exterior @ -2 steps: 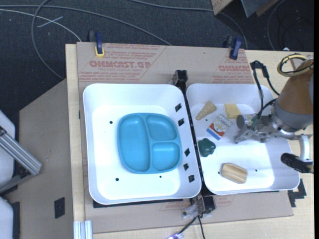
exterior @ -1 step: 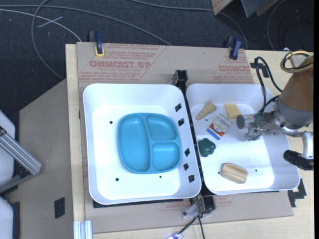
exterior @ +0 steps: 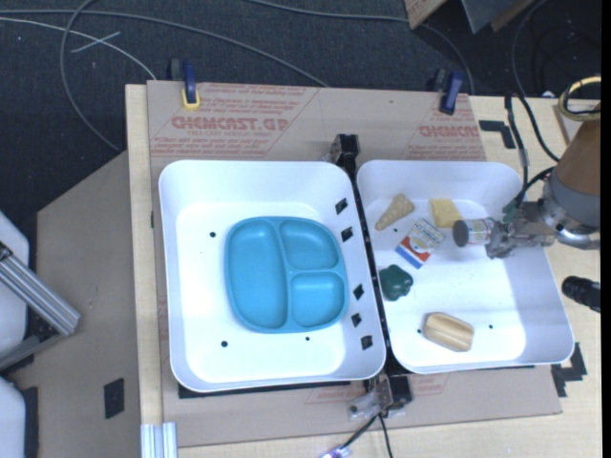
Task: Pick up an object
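Observation:
The right bin (exterior: 535, 303) holds several small objects. A beige wedge (exterior: 392, 212) and a yellow block (exterior: 443, 211) lie near its back. A clear packet with red and blue print (exterior: 419, 242) sits in the middle, and a dark green lump (exterior: 394, 281) lies by the left wall. A tan bread-like roll (exterior: 447, 331) rests near the front. A small grey cylinder (exterior: 467, 232) lies just left of my gripper (exterior: 498, 239), which hangs low over the bin's right half. Whether the cylinder touches the gripper is unclear.
The left bin (exterior: 191, 256) carries a blue divided plate (exterior: 284, 273). A black divider with clips (exterior: 355, 256) runs between the bins. Cables (exterior: 535, 132) trail over the bench at the back right, beside the arm (exterior: 578, 194).

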Action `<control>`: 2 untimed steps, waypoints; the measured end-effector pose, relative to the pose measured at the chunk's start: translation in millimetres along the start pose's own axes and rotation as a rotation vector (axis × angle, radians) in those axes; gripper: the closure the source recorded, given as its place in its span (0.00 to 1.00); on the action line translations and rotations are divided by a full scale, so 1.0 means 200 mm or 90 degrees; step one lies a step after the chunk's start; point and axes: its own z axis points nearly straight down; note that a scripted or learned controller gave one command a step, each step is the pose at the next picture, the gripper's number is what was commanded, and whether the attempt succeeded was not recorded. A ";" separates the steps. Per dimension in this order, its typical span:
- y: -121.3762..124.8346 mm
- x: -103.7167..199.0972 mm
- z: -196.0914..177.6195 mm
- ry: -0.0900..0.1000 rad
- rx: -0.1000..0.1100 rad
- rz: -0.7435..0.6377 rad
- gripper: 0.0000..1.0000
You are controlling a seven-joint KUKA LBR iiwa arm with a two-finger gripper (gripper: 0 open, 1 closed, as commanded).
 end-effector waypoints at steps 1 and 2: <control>0.03 0.04 -0.24 0.000 -0.001 -0.001 1.00; 0.03 0.04 -0.50 0.000 -0.001 -0.001 1.00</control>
